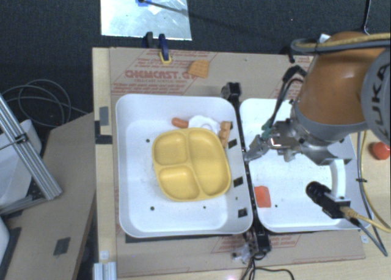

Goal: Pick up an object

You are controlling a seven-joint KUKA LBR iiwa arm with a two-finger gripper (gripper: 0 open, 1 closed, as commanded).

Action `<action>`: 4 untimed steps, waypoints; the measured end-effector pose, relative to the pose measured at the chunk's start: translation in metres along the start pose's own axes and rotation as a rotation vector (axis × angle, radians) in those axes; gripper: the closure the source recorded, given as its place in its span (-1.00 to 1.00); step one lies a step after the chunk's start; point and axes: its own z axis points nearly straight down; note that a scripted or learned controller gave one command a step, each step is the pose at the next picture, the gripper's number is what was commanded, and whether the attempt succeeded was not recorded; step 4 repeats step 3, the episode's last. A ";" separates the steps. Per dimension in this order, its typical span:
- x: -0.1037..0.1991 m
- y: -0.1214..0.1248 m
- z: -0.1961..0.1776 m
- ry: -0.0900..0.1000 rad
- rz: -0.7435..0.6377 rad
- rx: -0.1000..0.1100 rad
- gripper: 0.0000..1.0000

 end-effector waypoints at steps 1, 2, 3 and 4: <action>-0.114 -0.001 -0.082 -0.008 0.019 -0.010 -1.00; -0.059 -0.002 0.039 0.001 0.002 0.010 -1.00; -0.085 0.000 -0.027 -0.003 0.010 -0.006 -1.00; -0.085 0.000 -0.027 -0.003 0.010 -0.006 -1.00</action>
